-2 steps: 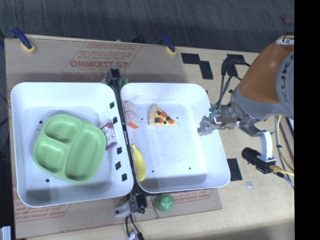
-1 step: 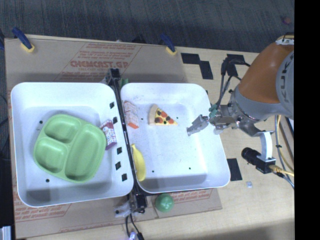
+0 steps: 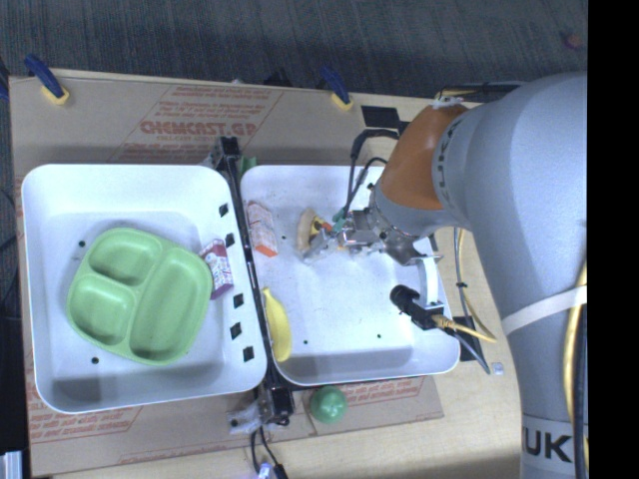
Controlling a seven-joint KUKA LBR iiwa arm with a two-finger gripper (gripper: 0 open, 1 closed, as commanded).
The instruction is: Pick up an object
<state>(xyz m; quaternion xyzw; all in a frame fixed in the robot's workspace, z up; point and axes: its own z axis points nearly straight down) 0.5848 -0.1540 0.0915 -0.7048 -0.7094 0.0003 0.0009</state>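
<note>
Arm [image 3: 499, 228] reached into right bin [image 3: 339, 367]; green plate [image 3: 140, 292] lay in left bin [image 3: 50, 208]. Hand [image 3: 334, 236] hovered just beside small yellowish object [image 3: 310, 230]; grip state impossible to tell. Banana [image 3: 277, 324] against divider.

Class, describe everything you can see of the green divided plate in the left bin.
The green divided plate is pale green, looks like plastic, with rounded corners and three shallow compartments. It lies flat, face up, turned at a slant on the floor of the left bin. A small dark red packet touches its right edge.
</note>
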